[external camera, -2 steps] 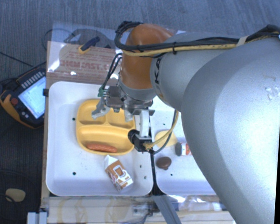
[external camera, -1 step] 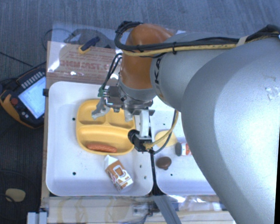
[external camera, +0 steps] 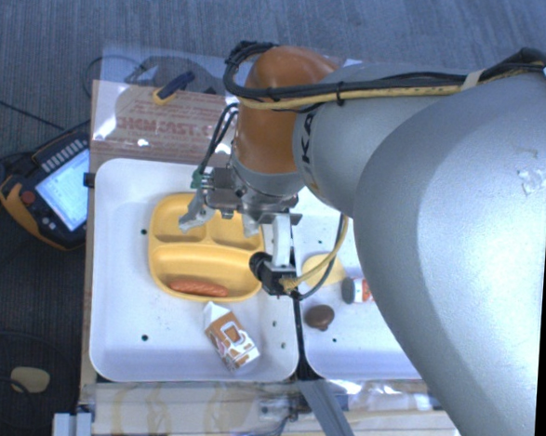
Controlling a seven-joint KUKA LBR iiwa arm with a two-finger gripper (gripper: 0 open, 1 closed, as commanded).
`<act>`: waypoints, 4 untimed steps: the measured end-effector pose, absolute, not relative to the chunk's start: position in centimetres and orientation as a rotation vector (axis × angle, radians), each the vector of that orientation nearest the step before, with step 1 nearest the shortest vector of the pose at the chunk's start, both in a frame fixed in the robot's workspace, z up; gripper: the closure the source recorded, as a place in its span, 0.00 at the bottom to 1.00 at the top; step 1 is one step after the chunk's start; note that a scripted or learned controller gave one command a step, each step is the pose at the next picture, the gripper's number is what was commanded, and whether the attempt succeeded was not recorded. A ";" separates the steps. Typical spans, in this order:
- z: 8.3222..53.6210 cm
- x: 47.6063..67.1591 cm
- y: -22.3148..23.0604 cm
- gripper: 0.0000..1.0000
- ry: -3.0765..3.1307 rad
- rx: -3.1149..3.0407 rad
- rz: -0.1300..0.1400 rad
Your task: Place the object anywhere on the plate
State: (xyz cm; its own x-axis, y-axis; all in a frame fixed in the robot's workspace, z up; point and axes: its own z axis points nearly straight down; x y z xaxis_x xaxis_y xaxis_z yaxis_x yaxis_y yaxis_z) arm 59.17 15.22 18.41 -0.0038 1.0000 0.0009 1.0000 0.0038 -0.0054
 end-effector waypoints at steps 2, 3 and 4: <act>18.4 59.2 15.2 0.00 -2.222 -2.214 0.005; 18.4 59.2 15.2 0.00 -2.222 -2.214 0.005; 18.4 59.2 15.2 0.00 -2.222 -2.214 0.005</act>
State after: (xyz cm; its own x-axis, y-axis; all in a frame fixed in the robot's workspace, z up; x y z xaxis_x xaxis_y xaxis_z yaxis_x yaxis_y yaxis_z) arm 59.17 15.22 18.41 -0.0038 1.0000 0.0009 1.0000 0.0038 -0.0054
